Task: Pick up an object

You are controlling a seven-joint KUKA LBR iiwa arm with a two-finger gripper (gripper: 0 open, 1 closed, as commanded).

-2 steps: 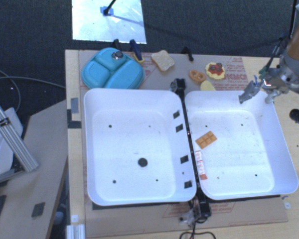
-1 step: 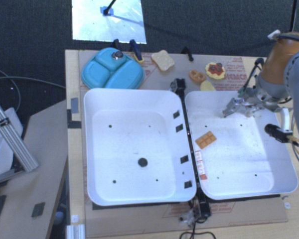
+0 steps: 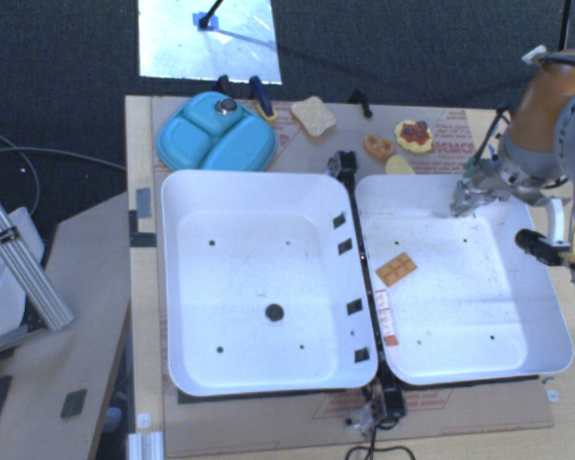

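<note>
An orange waffle-patterned square (image 3: 396, 269) lies flat in the right bin (image 3: 479, 353), near its left wall. A small dark round object (image 3: 274, 311) rests in the middle of the left bin (image 3: 211, 372). My gripper (image 3: 463, 202) hovers over the far edge of the right bin, up and to the right of the orange square and well apart from it. Nothing shows between its fingers.
Behind the bins sit a blue lidded tray (image 3: 217, 135), a toast slice (image 3: 313, 116), a small pretzel (image 3: 378, 146), a toy tart (image 3: 414, 135) and a yellow piece (image 3: 398, 165). The arm's orange band (image 3: 551, 103) stands at the right. A black clip row (image 3: 350, 247) divides the bins.
</note>
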